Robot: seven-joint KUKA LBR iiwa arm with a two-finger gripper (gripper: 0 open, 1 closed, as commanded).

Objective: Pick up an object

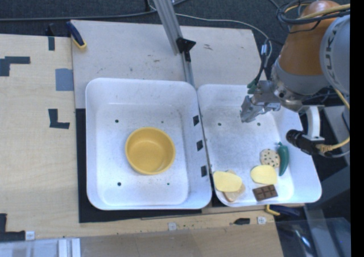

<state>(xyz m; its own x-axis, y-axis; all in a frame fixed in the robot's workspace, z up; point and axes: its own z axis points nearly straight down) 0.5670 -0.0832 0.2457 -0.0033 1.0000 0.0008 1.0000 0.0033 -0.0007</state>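
- Camera view: the gripper (252, 112) is hovering over the right bin (227, 136), toward 12 o'clock; whether it is clenched or released I cannot tell.
- Nothing is showing in its grasp.
- Six small items are lying at the bin's 6 o'clock edge: two yellow pieces (227, 181), a cookie (269, 157), a green pepper (282, 158) pointing 12-to-6, a chocolate (264, 193), and a tan piece (232, 195).
- One yellow bowl (150, 150) is sitting mid left bin (102, 136).
- The right bin's middle is lying open.

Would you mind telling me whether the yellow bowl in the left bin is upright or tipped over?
Upright: the yellow bowl shows its round rim and hollow inside facing up, resting on the left bin's floor.
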